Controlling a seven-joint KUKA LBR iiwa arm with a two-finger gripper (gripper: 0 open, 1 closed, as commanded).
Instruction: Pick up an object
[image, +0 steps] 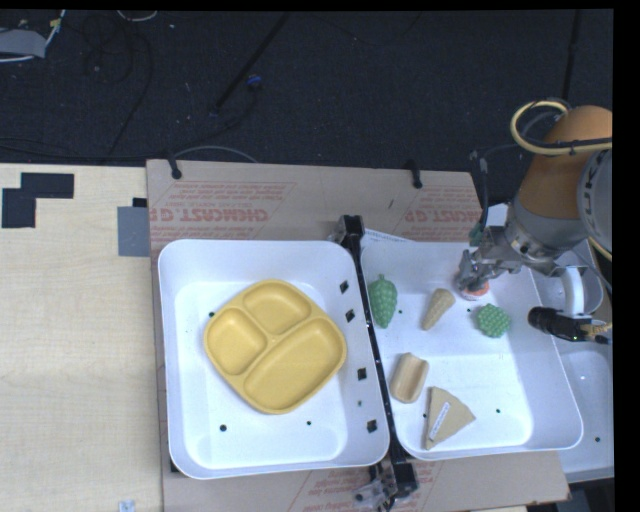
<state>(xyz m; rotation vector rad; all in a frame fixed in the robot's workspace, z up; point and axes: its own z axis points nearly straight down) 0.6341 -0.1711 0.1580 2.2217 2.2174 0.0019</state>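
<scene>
Reaching in from the right, the gripper is seen low over the far part of the right bin, with a small reddish object just under its tip. Whether the jaws are open, closed or gripping cannot be told (the wrist hides them).

Other pickable things are spread through the same bin: a green cluster by the divider, a tan cone, a green ball, a beige roll and a pale wedge near the front. A yellow tray is held in the left bin.

The reddish object is judged small, light and probably hard plastic, so slipping is the likely risk; it is best taken across its narrow middle, squarely from above. Its shape is too small to be made out.
</scene>
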